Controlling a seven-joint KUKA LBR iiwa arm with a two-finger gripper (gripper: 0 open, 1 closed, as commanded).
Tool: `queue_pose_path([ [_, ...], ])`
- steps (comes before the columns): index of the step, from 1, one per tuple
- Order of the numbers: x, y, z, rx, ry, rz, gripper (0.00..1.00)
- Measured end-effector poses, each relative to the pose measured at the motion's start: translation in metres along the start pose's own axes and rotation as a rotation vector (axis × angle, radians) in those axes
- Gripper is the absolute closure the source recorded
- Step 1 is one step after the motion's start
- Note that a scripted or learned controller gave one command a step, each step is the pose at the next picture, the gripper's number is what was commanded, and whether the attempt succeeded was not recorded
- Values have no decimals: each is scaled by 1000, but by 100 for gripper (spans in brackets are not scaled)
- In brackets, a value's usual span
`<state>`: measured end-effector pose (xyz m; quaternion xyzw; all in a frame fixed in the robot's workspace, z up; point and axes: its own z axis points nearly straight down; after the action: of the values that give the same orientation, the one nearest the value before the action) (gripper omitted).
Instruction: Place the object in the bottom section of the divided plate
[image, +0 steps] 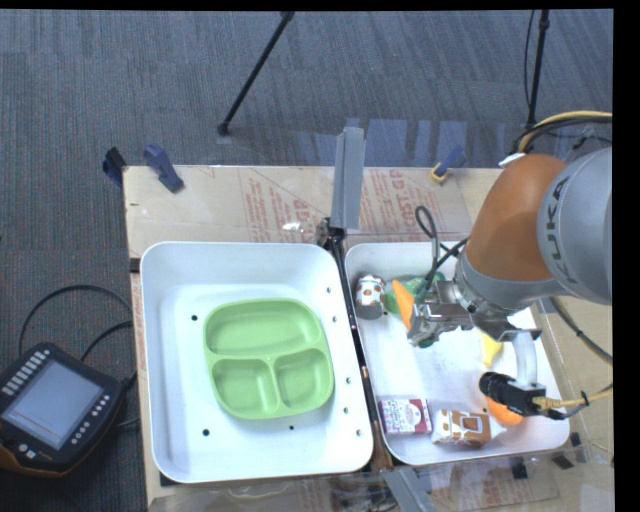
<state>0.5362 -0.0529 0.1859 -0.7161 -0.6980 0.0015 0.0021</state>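
Camera view, starting at the lower edge of the frame: a maroon carton (404, 416) and a brown-and-white carton (461, 427) lie side by side at the near end of the right bin (440, 375), with an orange item (506, 413) just to their right, partly behind a black fitting on the arm. At lower left, off the bench, a teach pendant (52, 404) rests on the carpet. The left bin (170, 300) holds the green divided plate (267, 357) near its middle; all three of its sections are bare, the large one toward the top of the frame and two smaller ones toward the bottom. Farther up in the right bin, the gripper (428, 325) hangs low over a green object (428, 335), and I cannot tell whether it is parted or clamped on anything. Just left of it lie an orange carrot-like piece (401, 297) and a small round can (369, 293). A yellow item (490, 349) peeks out below the arm's wrist. Beyond the bins, blue clamps (162, 166) sit on the board.
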Motion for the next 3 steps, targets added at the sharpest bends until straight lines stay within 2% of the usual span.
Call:
queue_pose_path([
  [1,0,0,-8,4,1,-1,100],
  [2,85,-9,0,1,0,-5,100],
  [3,140,-44,1,3,-1,-49,100],
])
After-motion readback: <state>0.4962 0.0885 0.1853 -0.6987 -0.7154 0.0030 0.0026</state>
